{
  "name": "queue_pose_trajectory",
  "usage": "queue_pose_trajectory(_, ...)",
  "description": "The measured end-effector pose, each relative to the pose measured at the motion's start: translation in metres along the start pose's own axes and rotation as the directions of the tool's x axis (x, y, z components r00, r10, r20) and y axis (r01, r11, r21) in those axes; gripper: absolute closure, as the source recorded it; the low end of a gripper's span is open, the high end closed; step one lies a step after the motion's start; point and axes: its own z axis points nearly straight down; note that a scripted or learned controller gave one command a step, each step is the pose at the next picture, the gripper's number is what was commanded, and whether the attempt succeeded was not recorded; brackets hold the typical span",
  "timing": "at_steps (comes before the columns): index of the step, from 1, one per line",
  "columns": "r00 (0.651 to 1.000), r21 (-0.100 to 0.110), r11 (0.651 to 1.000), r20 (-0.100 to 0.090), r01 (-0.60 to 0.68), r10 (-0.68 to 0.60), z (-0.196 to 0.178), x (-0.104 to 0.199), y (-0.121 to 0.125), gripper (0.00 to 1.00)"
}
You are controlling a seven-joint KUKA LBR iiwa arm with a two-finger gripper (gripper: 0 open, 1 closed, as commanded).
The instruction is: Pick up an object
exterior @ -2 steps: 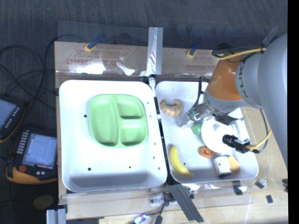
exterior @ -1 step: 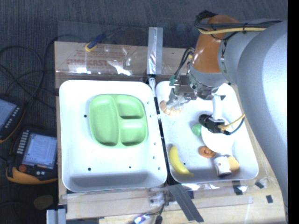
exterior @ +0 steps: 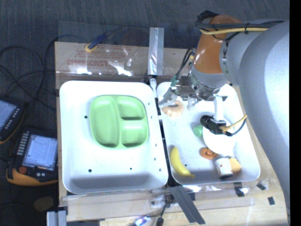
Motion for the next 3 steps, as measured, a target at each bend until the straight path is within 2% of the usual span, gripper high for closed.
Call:
queue_pose_trajectory(1, 0.999, 0.002, 0.999, -0.001, 0.044, -0.044, 0.0825, -0.0722, 0.0086, 0.00)
queue_pose_trajectory(2, 0.999, 0.004, 0.999, 0.002, 0.044, -0.044, 0.0739, -0.0724, 0.0083, 1.00)
queue_pose_trajectory(3, 0.999, 0.005, 0.999, 0.003, 0.045, -0.045, 0.0739, -0.0725, 0.0083, 0.00)
